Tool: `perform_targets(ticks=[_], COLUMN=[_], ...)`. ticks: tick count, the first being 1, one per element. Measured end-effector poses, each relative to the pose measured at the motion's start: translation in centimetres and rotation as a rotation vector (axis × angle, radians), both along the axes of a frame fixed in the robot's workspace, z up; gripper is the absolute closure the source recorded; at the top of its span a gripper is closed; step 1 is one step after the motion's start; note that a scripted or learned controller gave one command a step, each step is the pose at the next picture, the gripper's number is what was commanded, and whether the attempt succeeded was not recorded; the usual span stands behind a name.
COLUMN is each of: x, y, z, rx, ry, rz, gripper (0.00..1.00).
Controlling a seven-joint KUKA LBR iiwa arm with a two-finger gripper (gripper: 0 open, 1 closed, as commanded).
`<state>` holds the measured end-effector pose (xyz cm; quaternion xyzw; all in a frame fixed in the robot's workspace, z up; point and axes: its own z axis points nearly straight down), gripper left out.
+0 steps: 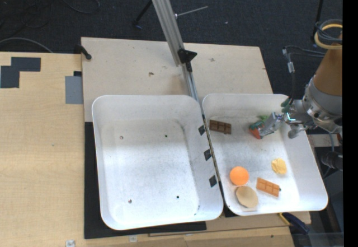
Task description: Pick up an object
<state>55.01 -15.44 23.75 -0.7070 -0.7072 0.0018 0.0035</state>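
Reaching in from the right, the arm [327,80] sits low over the right bin [310,184], orange band above the grey wrist. Jaws [275,123] are down at the bin's upper middle, right against a small red-and-green object [257,127]. Cannot tell whether they are spread, pressed together or pinching it; the metal parts blur into the toy there.

Right bin contents: a brown chocolate-bar piece [220,126] near the left wall, well apart from the jaws. An orange ball [239,175] lower down, just above a tan rounded item [246,197] and touching or nearly touching it. An orange waffle-like block [268,186] just right of those two. A small yellow lump [279,166] above the block, toward the right wall.

Left bin [106,184] lies side by side with the right one. Both rest on the pale worktop [128,66]. A slanted aluminium rail [168,22] rises from behind the bins' shared edge.
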Motion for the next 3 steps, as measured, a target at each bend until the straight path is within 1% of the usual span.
perform_targets(ticks=[1, 2, 3], x=[0.1, 0.0, -0.7], y=[-0.1, 0.1, 0.5], z=[0.2, -4.1, -10.4], rx=[-0.001, 0.0, 0.001], ry=[-0.005, 0.0, 0.002], rz=[-0.002, -0.001, -0.001], gripper=[0.0, 0.0, 0.0])
